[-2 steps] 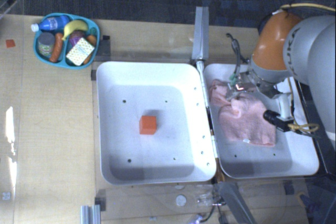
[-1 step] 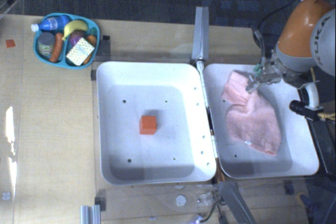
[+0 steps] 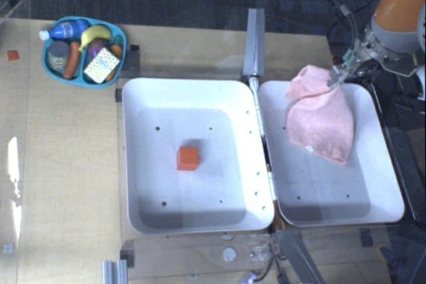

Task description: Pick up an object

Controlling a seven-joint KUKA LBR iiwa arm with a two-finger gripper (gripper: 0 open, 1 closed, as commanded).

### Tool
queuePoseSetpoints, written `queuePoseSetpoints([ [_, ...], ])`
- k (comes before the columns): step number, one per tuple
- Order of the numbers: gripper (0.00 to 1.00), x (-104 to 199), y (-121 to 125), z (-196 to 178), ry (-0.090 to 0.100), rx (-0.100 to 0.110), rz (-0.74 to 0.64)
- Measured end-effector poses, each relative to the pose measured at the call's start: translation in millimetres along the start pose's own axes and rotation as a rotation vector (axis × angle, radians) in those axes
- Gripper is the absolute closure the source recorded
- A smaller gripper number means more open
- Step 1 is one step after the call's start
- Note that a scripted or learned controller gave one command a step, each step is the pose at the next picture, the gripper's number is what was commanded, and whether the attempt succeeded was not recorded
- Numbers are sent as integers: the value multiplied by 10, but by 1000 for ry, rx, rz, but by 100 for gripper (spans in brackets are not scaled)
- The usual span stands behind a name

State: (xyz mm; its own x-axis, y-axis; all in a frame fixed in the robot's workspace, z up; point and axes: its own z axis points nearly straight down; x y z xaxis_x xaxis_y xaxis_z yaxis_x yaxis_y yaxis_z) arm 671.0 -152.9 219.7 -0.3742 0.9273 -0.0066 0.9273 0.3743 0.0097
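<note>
Clearly the pink cloth (image 3: 321, 113) is the thing in hand: it hangs in folds over the back part of the right bin (image 3: 381, 209), with its top corner drawn up to a point near the bin's far right rim. That corner goes between the fingers of the gripper (image 3: 338, 74), which are closed narrow on the fabric, so the cloth is stretched upward there while its lower edge hangs toward the bin floor, and whether it touches I cannot say. I judge the pinch is on a corner because a soft cloth gives no firm body to clamp. The grip looks thin, and the cloth could slip out. In the left bin (image 3: 136, 163) an orange block (image 3: 188, 158) lies alone near the middle. On the bench, well apart at the far left, a blue tray (image 3: 48, 66) holds toy food.
</note>
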Motion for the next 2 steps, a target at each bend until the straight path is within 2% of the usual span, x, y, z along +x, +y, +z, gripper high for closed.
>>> queuePoseSetpoints([
  [1,0,588,-154,1185,3,2,110],
  [2,0,761,-311,1240,-7,-13,6],
])
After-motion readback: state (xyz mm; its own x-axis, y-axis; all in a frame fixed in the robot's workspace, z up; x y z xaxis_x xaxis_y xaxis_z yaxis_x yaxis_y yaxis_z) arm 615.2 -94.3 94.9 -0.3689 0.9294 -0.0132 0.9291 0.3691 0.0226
